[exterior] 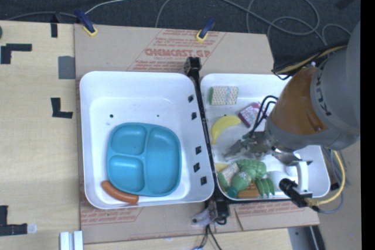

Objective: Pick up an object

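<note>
- The gripper (245, 146) hangs low in the right bin (266, 82), just right of the banana (224, 126); whether its jaws are open or closed cannot be told.
- Green toys (252, 174) crowd that bin's near edge.
- The left bin (135, 82) holds a blue divided plate (143, 158) and an orange sausage (120, 193).

right bin (328, 184) crowded, left bin (129, 91) back half open
</note>
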Robot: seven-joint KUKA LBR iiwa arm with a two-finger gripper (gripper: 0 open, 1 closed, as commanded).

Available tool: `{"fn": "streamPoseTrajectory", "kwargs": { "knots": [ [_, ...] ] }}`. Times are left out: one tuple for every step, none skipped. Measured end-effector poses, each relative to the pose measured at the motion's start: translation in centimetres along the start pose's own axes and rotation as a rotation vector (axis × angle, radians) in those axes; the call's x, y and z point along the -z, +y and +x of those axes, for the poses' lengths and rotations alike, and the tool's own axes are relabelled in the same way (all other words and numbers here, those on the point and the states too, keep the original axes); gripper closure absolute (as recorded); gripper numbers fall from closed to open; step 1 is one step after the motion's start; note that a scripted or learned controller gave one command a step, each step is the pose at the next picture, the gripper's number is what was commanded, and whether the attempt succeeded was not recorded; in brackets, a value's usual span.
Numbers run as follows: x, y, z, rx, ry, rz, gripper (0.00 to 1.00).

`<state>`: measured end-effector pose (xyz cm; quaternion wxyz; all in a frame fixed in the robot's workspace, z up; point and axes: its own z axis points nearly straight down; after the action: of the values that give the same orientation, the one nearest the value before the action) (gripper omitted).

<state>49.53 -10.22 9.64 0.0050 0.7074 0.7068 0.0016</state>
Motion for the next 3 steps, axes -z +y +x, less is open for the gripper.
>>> {"fn": "streamPoseTrajectory", "kwargs": {
  "knots": [
    [-1.0, 8.2, -2.1, 0.002, 0.002, 0.003, 0.0],
    [-1.3, 13.9, -0.7, -0.002, 0.003, 0.02, 0.0],
    [-1.6, 15.9, -0.9, -0.015, 0.006, 0.08, 0.0]
  ]
}}
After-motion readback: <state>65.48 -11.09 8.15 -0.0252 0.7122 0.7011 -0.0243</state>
